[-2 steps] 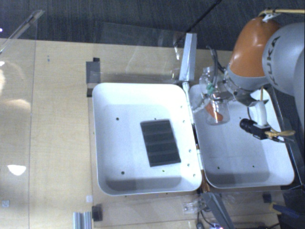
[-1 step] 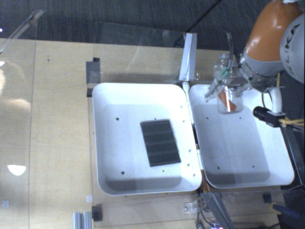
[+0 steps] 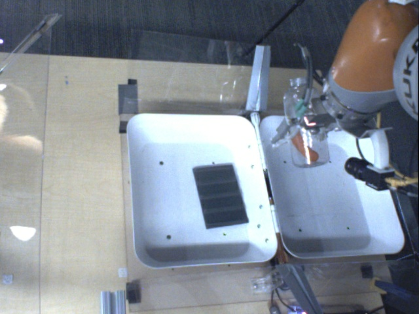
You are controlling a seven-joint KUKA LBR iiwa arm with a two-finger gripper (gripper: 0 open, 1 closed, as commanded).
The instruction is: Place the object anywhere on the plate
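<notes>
The gripper point(image 3: 304, 133) hangs over the upper left corner of the right bin point(image 3: 340, 221), close to the wall it shares with the left bin point(image 3: 157, 195). A small orange-red object point(image 3: 308, 148) sits directly beneath the gripper, seemingly inside a clear housing. Whether the fingers are open, closed, or gripping the object cannot be determined from here; glare and clear parts obscure them.

The dark ribbed plate point(image 3: 220, 195) lies flat near the middle of the left bin, tilted slightly off the bin's edges. White floor surrounds it on all sides, so a release anywhere near centre should land on it.

Judged route: lift above the shared rim, travel left and toward the front of the surface. The raised divider between the bins and the upright post point(image 3: 258, 80) behind the corner are the obstacles nearest that route.
</notes>
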